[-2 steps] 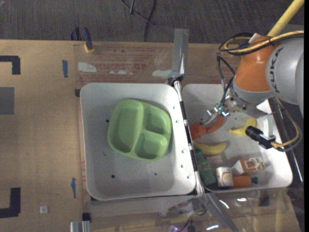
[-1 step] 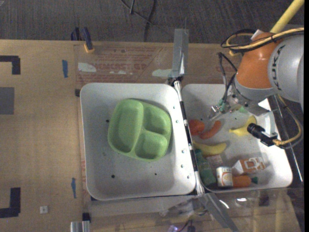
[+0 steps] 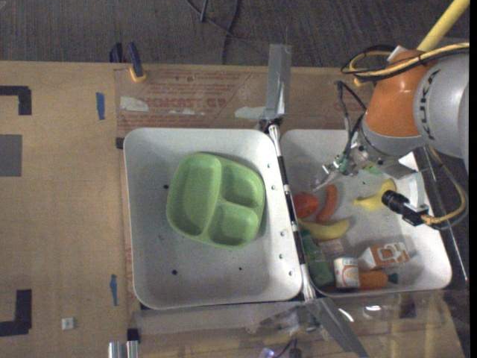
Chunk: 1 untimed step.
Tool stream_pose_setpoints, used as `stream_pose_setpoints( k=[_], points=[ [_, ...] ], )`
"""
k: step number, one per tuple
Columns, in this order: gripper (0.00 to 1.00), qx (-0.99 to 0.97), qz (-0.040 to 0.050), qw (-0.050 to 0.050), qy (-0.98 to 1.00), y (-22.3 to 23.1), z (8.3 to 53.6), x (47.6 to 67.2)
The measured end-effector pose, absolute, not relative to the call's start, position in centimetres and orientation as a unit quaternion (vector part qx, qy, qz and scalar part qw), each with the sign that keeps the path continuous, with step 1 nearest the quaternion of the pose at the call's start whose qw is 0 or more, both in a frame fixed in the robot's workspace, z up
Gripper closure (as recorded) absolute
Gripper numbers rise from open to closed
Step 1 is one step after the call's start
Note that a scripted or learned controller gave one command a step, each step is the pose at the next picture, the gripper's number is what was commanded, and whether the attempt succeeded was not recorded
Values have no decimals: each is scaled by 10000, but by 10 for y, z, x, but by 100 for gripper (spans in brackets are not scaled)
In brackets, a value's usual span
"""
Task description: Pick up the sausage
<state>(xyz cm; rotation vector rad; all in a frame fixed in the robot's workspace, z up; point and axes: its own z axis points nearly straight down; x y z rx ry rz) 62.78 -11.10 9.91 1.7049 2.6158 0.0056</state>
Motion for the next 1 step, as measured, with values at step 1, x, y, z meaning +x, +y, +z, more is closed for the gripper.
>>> stream_pose_setpoints(
  k=[1],
  points=[
    [100,5468,25,111,8372,-112,108,629]
  ],
)
